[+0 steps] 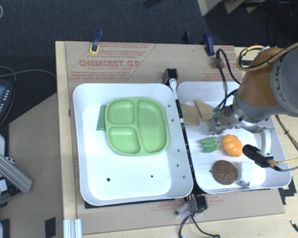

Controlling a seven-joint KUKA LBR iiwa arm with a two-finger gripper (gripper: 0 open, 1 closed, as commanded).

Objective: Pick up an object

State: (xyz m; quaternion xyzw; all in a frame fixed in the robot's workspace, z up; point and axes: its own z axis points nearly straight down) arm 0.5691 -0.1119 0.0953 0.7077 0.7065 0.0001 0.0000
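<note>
Just below the jaws [217, 124], whose spread is unclear, lies green broccoli [208, 144].

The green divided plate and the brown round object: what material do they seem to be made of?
The green divided plate looks like moulded plastic with a smooth matte finish: even colour, rounded compartment ridges. The brown round object has a dull, speckled, rough-looking surface, perhaps a toy cookie of plastic or foam; the view cannot settle which.

Red lettering reading "CHEMCAST" followed by what looks like "G P" runs across the brown protective sheet [111, 61] covering the table behind the bins, with smaller red lines beneath too fine to read.
</note>
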